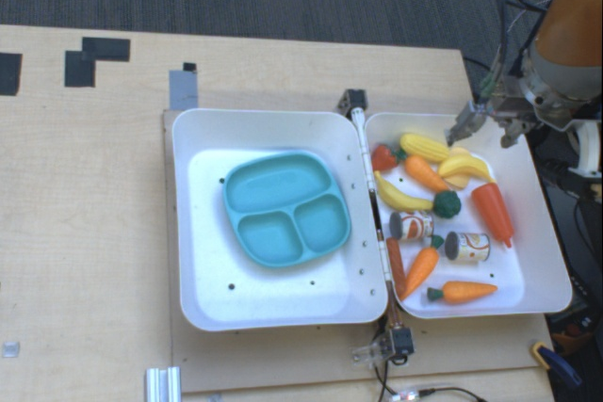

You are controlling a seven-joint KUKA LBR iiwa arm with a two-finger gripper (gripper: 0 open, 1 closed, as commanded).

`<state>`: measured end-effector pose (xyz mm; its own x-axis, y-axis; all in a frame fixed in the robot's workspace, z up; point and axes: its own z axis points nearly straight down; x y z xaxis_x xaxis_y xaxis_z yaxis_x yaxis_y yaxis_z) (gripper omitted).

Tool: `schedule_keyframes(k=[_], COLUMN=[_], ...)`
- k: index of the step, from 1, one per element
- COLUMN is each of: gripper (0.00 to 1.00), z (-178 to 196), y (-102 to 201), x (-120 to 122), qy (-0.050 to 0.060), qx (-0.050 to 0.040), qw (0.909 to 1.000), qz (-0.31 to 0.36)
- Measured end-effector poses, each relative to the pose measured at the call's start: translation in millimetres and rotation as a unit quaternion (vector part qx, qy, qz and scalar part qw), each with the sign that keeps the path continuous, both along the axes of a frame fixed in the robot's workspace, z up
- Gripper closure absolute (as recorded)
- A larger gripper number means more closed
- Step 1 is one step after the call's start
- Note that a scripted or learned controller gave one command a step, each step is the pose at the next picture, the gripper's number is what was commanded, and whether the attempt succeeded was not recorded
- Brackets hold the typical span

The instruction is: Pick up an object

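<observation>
The right bin [551, 273] holds toy food. A yellow banana [424, 147] and another banana [465, 167] lie at its back, and a third banana [399, 195] lies along the left wall. Beside them are an orange carrot [423, 173], a red-orange carrot [493, 212], a green broccoli [447, 202], a red tomato [382, 157], two small cans [411, 226] [468, 246] and two more carrots [420, 268] [462, 293]. My gripper [485, 129] hangs over the bin's back edge, open, with nothing between its fingers, just above the rear bananas.
The left bin [203, 297] holds a blue divided plate [285, 208]. A metal clamp [354, 101] sits between the bins at the back, another clamp [391, 344] at the front. Cables hang behind the arm at the right.
</observation>
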<state>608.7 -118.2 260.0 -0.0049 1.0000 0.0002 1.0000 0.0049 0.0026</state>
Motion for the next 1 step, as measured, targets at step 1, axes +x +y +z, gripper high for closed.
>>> schedule_keyframes(k=[1], gripper=[0.0], z=[-172.3], y=[3.5], x=[23.1], qy=[-0.003], qx=[-0.0003], qw=[1.0], qz=[0.0])
